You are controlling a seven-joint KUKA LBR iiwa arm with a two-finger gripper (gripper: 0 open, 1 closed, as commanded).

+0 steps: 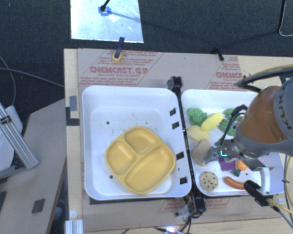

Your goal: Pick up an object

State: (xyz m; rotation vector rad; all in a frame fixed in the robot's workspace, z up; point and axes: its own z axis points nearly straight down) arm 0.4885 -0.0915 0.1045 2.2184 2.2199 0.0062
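**Arm low over the right bin's toy food**

A brown board (pixel 156 67) carries 2 white bins; dark carpet (pixel 29 23) lies behind. The left bin (pixel 95 106) holds a yellow divided plate (pixel 139 159). The gripper (pixel 223 152) sits among a cookie (pixel 208 181), sausage (pixel 233 182) and purple piece (pixel 227 164) in the right bin (pixel 205 95); I cannot tell its grip.

I see the gripper (pixel 219 152) low in the right bin (pixel 205 97). A cookie (pixel 208 181) and sausage (pixel 234 182) lie just before it, a banana (pixel 211 121) behind it. The divided plate (pixel 140 159) sits well left, in the left bin (pixel 95 145).
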